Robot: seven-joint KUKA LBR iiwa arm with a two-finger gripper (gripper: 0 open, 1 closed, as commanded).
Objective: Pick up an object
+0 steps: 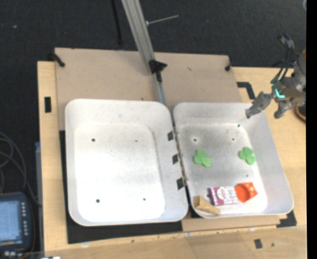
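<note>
My gripper (269, 107) hangs at the far right, above the back right corner of the right bin (266, 139). Its two grey fingers are spread apart with nothing between them. In the right bin lie two green clover-shaped pieces, one (202, 158) left of centre and one (247, 155) to the right. Along the bin's front edge sit a purple and white carton (222, 195), an orange-red object (245, 192) touching its right end, and a tan piece (206, 204) at its left. All of these lie well in front of the gripper.
The left bin (120, 161) stands beside the right one, joined by black clips along the middle. A slanted aluminium post (139, 28) rises behind the bins. A screen device (7, 220) and cables lie off the bench at the left.
</note>
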